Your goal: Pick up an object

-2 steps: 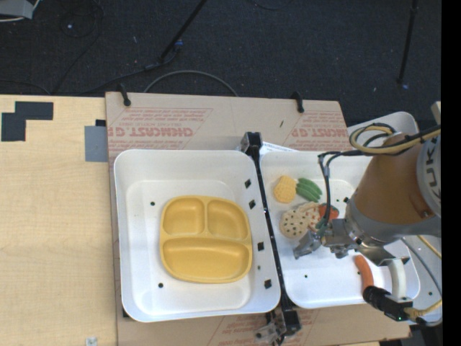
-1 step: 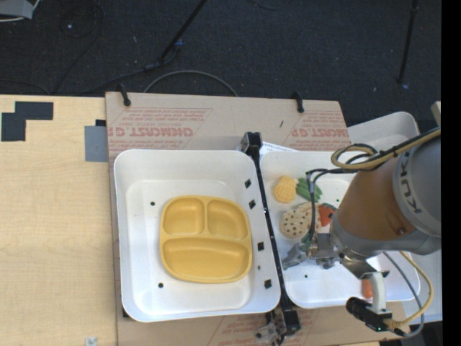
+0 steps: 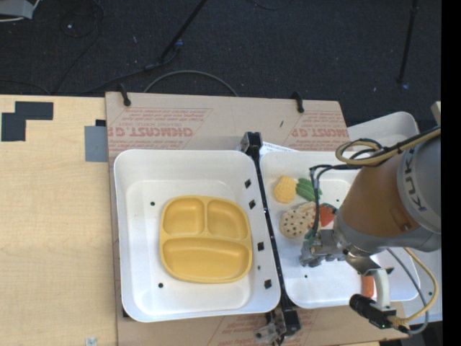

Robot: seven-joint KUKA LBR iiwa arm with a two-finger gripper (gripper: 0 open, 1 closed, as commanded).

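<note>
Two shallow white bins sit side by side on the table (image 3: 50, 222), over a sheet of printed cardboard (image 3: 216, 125).

Left bin (image 3: 137, 265): holds one yellow divided plate (image 3: 206, 238), lying flat near the middle, two small compartments toward the far side and one long compartment toward the near side. Nothing lies in its compartments. A black divider bar (image 3: 262, 215) runs between the two bins.

Right bin (image 3: 317, 294): holds a cluster of small toy foods in its far left part. A yellow corn piece (image 3: 285, 189) lies nearest the divider, with a green item (image 3: 307, 189) touching its right side. Just below them is a tan speckled cookie (image 3: 295, 222). A red piece (image 3: 328, 215) shows beside the cookie, partly hidden by the arm. An orange item (image 3: 368, 286) lies near the bin's near right corner, mostly covered by the arm's hardware.

The arm (image 3: 382, 207) reaches in from the right, its orange band over the right bin. The gripper (image 3: 313, 254) is low over the bin floor, just below the cookie and near the red piece. Cannot tell how it stands, nor whether it touches any item; nothing is seen held in it.

Dark floor with cables (image 3: 187, 85) lies beyond the table.
</note>
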